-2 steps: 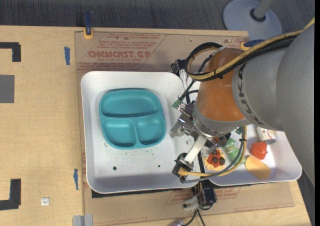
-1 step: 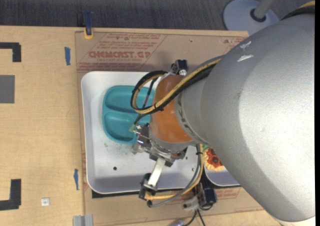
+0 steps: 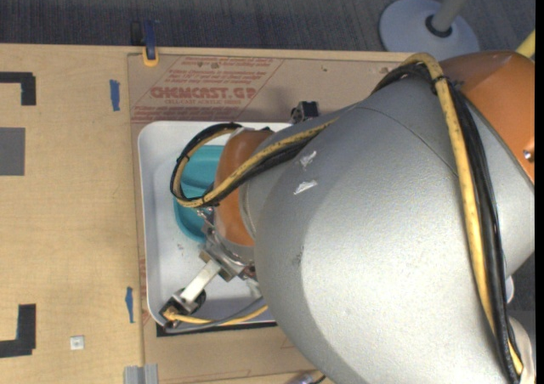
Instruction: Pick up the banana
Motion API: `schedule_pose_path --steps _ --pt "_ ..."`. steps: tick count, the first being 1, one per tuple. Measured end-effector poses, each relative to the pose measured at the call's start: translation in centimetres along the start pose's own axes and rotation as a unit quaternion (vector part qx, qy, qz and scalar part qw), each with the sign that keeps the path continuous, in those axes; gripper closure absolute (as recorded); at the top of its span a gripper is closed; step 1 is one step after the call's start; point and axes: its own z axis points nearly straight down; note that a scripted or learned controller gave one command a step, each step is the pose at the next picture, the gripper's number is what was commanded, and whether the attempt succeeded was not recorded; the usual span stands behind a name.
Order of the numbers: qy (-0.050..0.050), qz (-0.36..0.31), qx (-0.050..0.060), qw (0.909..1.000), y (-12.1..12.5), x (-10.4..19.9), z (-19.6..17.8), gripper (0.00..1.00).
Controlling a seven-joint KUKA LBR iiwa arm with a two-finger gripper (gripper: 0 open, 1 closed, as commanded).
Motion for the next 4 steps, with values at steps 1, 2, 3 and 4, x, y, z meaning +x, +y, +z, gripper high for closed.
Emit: schedule_pose_path --steps 1,2,3,4 --pt "0.002 0.112 0.004 0.9937 1.6 2.2 -4.6 0.00" --pt "0.005 -0.107 0.000 0.9942 0.0 0.5 -0.1 0.00" --pt "0.005 -0.108 0.000 0.9942 0.0 0.5 -0.1 0.00" --pt "0.005 -0.107 -0.001 0.9942 0.1 0.5 -1.2 1.00"
